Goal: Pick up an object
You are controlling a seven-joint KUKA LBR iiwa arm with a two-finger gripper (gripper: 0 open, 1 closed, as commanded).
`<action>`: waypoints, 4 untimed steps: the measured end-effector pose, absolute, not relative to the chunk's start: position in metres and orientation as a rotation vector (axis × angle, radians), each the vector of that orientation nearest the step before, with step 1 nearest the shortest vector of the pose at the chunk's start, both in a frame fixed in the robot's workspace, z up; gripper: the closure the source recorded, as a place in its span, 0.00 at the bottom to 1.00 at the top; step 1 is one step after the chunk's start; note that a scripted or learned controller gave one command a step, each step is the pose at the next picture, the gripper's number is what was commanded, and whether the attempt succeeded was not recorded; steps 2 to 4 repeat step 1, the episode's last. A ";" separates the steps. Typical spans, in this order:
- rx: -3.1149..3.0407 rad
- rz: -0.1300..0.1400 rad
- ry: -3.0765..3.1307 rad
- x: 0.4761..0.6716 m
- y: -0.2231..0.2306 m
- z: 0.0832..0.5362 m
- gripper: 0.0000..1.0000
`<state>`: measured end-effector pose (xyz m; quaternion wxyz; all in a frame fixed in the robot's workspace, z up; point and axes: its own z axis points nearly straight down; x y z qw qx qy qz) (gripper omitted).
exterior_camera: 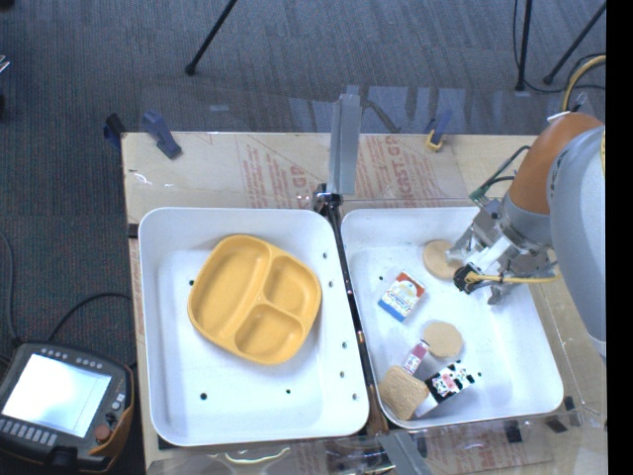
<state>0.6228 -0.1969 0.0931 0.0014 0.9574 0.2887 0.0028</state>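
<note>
- Tabletop: carried two shallow white bins side by side, a left bin and a right bin.
- Left bin: one yellow divided plate, lying flat near the middle.
- Right bin, far side: the far tan disc, thin and flat on the bin floor, its right edge hidden behind the hand.
- Right bin, left of middle: a small blue, red and white packet, lying flat, apart from everything else.
- Right bin, near side: the near tan disc, a small bottle, a tan spongy block and a black-and-white patterned item, all crowded close together.
- Arm: reached in from the right, with an orange band above the wrist.
- Hand: low over the far part of the right bin, just beside the far tan disc. From where I stood I could not tell whether it was open or closed, and I saw nothing held in it.
- Step in hand, as I judged it: lining up on the far tan disc, the object nearest the hand.
- To do it well: centre the hand squarely over the disc, not at its edge. Go right down to the bin floor, since so thin a piece offers little to grip. Close slowly so it does not skid away.
- Fallback, in my view: the packet, which stood clear of its neighbours.
</note>
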 end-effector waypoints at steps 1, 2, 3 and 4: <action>3.036 -0.004 0.817 0.635 -0.212 0.171 0.00; 3.036 -0.004 0.817 0.635 -0.212 0.171 0.00; 3.036 -0.004 0.817 0.635 -0.212 0.171 0.00; 3.036 -0.004 0.817 0.635 -0.212 0.171 0.00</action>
